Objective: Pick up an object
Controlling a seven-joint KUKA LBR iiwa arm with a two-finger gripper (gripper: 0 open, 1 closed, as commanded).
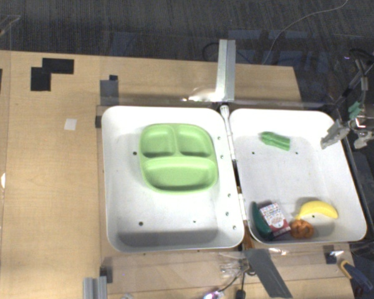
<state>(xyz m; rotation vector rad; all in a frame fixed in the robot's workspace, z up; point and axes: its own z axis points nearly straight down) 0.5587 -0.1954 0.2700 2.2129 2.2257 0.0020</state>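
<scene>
Even overhead light here, white bins bright, nearly washed out; soft shadow pooling along the left bin's near wall, glare glinting off the metal divider post, floor beyond dim, slightly soft focus

Wooden bench has black tape patches in the far left corner, plus a small white square. Dark carpet behind it, white cable running across.

one fixed camera above the bench, angled down, left bin and right bin both in frame
</scene>
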